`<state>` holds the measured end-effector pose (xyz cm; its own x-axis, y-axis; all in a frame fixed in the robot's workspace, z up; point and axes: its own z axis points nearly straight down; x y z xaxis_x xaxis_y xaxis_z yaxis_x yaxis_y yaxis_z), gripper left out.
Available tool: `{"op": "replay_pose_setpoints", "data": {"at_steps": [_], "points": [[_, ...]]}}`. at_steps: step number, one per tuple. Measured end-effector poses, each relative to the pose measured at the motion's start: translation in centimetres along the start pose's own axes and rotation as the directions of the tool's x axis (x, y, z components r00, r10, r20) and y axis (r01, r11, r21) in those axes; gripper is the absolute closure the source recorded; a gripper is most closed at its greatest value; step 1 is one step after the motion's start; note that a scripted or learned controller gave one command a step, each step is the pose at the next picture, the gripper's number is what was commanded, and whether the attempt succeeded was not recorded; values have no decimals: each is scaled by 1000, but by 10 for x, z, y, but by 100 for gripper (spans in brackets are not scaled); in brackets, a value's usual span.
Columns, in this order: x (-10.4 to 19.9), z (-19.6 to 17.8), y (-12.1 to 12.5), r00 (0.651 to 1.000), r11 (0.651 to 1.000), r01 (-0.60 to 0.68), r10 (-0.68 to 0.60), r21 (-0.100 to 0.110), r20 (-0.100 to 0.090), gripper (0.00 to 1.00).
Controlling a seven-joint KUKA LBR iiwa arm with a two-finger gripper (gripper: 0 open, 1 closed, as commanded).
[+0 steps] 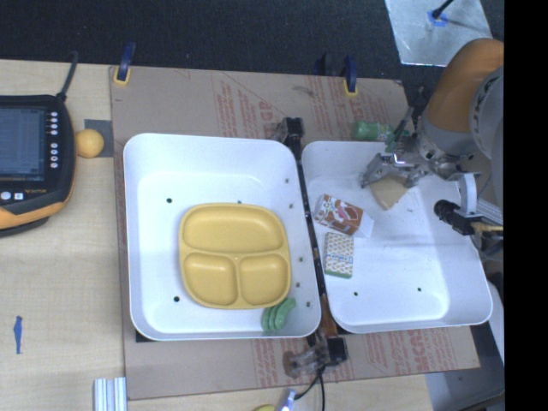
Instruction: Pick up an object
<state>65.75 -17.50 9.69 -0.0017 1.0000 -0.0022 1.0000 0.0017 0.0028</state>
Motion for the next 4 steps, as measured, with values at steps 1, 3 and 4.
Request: {"op": "replay_pose_setpoints", "data": {"at_steps": [1, 3, 4], "points": [[0, -12, 1, 1000, 1000, 2, -2, -2, 0, 100], [18, 0, -59, 1000, 1000, 1, -1, 6, -1, 0], [5, 5, -1, 1000, 1000, 2, -2, 5, -3, 0]]}}
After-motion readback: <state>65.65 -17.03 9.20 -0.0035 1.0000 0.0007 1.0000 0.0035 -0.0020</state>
